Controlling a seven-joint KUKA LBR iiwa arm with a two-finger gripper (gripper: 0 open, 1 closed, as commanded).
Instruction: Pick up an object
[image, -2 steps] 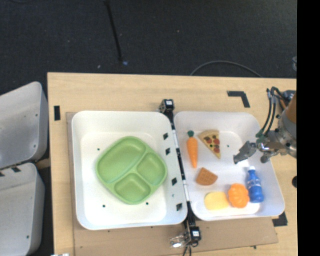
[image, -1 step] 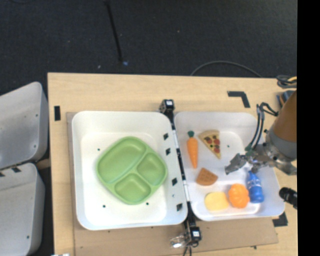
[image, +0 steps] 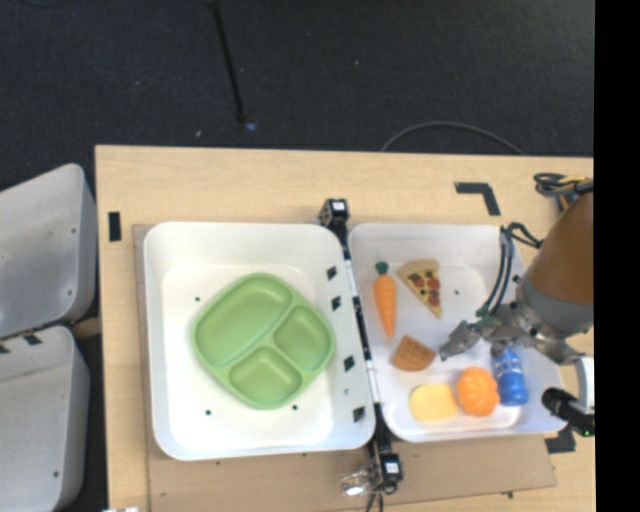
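The brown toast piece (image: 412, 353) is lying low in the right bin (image: 455, 245), with the yellow lemon (image: 432, 402) and the orange (image: 478, 391) just below it and the carrot (image: 385, 302) and pizza slice (image: 423, 284) above. I am hovering my pincer (image: 462, 340) just right of the toast, and I cannot tell its state. Nothing is sitting in my grasp, so I judge that the pick is not yet made: closing and lifting are remaining. The green plate (image: 263, 340) is resting in the left bin (image: 165, 400).
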